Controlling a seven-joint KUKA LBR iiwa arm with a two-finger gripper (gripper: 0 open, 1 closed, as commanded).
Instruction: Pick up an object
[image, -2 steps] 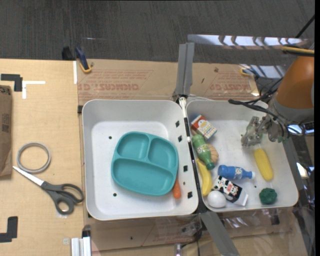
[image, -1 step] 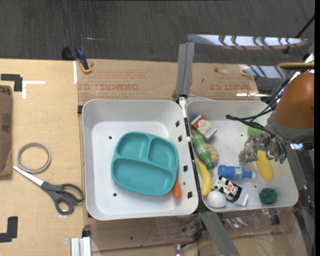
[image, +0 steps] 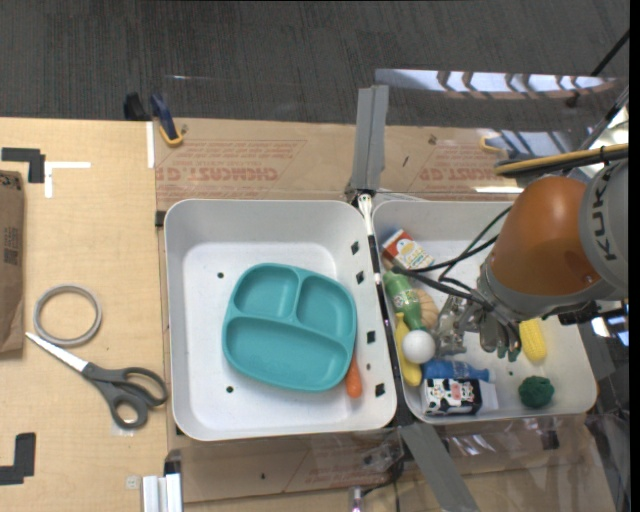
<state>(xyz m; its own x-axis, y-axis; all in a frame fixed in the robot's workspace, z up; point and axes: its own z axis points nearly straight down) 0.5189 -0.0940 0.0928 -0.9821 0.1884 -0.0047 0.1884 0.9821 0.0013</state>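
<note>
One gripper (image: 462, 330), a cluster of dull metal parts under the arm's orange band (image: 545, 235), hangs low inside the right bin (image: 570, 405); whether it is parted or closed cannot be told from this slant, and nothing can be seen held in it. Just to its left, nearly touching, lies a smooth white ball (image: 417, 346). Directly below the gripper sits a flat, boxy blue-and-white carton (image: 455, 392) with black patches. A yellow corn cob (image: 533, 340) with a bumpy surface lies just to the right, and a rough, rounded dark green lump (image: 536, 391) sits near the bin's lower right corner. Left of the ball a slim yellow banana (image: 405, 350) runs along the bin wall, with a glossy green bottle (image: 400, 293) and a small red-and-white packet (image: 405, 250) above it.

In the left bin (image: 190, 300) a smooth teal plastic plate (image: 290, 327) with three compartments lies flat, an orange carrot (image: 353, 380) touching its lower right edge.

On the bench outside, well apart, rest grey-handled scissors (image: 105, 380) and a roll of tape (image: 67, 314).
</note>
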